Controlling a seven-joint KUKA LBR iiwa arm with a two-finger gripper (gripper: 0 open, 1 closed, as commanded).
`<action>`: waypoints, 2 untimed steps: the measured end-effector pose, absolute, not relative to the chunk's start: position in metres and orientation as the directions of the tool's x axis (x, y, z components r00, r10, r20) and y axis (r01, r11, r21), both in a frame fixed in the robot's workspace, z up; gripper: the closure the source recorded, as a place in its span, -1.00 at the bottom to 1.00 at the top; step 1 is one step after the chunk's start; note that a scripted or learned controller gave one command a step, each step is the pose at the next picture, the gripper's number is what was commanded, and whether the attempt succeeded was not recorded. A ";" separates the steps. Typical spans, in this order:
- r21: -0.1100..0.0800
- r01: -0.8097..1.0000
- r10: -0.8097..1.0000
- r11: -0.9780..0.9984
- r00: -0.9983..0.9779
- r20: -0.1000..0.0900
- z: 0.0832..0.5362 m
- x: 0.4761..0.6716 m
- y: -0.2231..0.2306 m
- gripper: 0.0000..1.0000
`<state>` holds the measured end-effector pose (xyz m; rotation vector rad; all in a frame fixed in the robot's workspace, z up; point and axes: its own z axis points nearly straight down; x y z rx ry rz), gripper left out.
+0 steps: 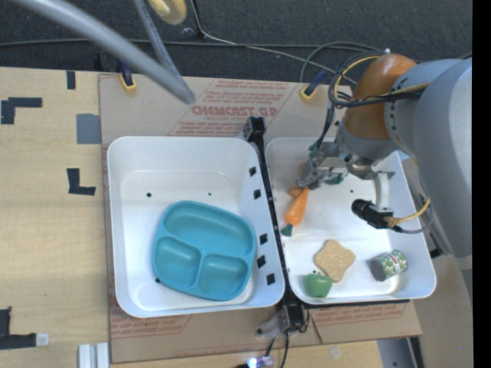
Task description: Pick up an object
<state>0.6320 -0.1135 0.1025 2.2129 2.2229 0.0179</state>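
so the orange carrot [298,206] is lying tilted near the right bin's [418,286] left wall, green end toward the front

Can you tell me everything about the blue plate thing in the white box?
The blue tray is a turquoise plate that looks like smooth plastic, with rounded corners and three sunken sections: one long one along the top and two smaller ones below. It lies flat and a little turned in the left bin, towards its front right part. Nothing sits in its sections. It rests on the bin's white floor, and the gripper is away over the right bin.
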 end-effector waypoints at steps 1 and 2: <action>0.002 1.000 1.000 0.002 -0.002 0.000 0.147 0.638 -0.108 1.00; 0.005 1.000 1.000 0.002 -0.002 -0.001 0.204 0.648 -0.111 1.00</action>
